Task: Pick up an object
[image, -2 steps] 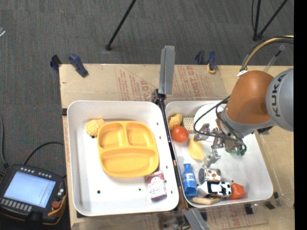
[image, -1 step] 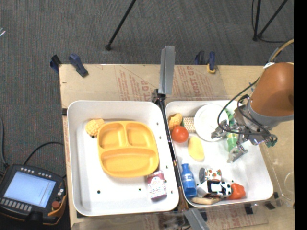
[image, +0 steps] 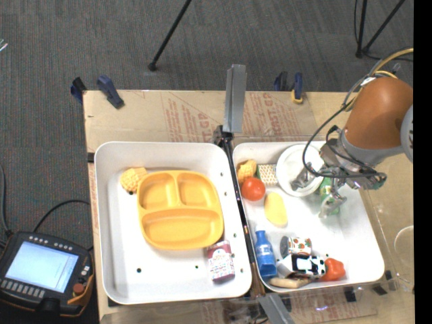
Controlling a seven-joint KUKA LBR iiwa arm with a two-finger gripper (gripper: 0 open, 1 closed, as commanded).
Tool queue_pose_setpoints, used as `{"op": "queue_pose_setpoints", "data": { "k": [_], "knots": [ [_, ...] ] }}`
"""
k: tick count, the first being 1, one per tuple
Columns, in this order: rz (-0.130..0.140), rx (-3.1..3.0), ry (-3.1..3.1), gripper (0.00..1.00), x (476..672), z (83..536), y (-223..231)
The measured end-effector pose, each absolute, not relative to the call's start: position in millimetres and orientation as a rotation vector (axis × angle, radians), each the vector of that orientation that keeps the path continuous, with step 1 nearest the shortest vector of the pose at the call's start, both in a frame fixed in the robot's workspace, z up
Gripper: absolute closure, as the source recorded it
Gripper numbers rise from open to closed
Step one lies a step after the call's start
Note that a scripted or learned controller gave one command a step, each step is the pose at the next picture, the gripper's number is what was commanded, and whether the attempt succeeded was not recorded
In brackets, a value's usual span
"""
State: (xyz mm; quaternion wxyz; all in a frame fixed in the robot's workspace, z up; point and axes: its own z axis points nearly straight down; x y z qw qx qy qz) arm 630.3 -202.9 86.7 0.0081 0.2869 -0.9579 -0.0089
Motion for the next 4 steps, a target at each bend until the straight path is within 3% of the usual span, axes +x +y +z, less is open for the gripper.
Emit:
{"op": "queue_pose_setpoints", "data": {
  "k": [1, 2, 3, 4],
  "knots": [
    [-0.004, 1.448, -2.792, 0.00, 610.4, 98, -202],
    [-0.009, 1.443, -2.798, 1.00, 611.3, 108, -201],
    [-0.010, 1.441, -2.799, 0.00, 611.0, 107, -201],
    [-0.009, 1.826, -2.558, 0.00, 589.0, 86, -167]
  ]
}}
